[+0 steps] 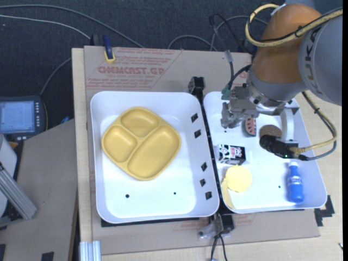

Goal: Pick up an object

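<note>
Gripper [235,115] sits over the upper part of the right bin [315,192]; can't tell its state. Black-and-white card [231,154], yellow disc [238,179], blue bottle [294,184] lie in that bin. Yellow divided plate [141,142] lies in the left bin [106,194].

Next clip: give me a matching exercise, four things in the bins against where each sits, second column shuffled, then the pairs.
Things:
1. yellow tray
2. blue bottle
3. yellow disc
4. brown disc

Places:
A. right bin, near edge, beside the divider
B. left bin, middle
C. right bin, under the arm
D. right bin, near right corner

Pairs: 1-B, 2-D, 3-A, 4-C
</note>
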